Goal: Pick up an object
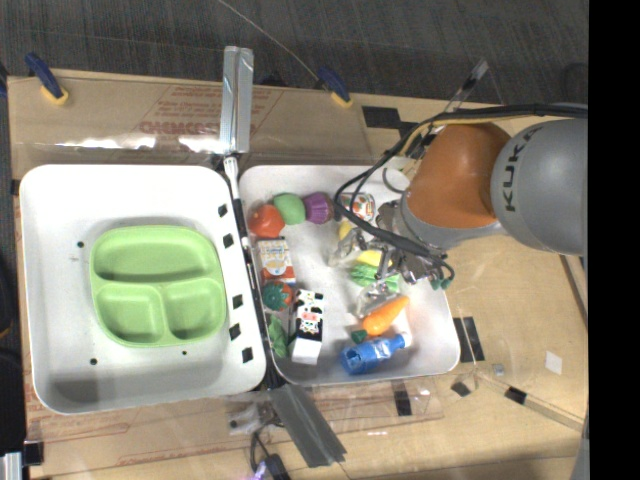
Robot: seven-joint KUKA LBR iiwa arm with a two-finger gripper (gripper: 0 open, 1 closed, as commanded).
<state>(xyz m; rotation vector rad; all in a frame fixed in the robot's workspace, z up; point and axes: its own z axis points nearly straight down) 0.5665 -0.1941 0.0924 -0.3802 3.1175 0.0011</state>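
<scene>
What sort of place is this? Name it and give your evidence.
Likely a robot grasping test bench in a lab: a KUKA arm over two white bins, toy food clutter like the orange carrot, clamps pinning cardboard.

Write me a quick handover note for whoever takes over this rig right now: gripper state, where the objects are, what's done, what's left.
Gripper: low in the right bin, amid the toys; open or shut can't be told, no hold visible.
Right bin: orange carrot toy, blue bottle, cow-print carton, green ball, purple ball.
Left bin: green divided tray.
Done: arm reached the pile.
Left: secure one object and lift it.
</scene>
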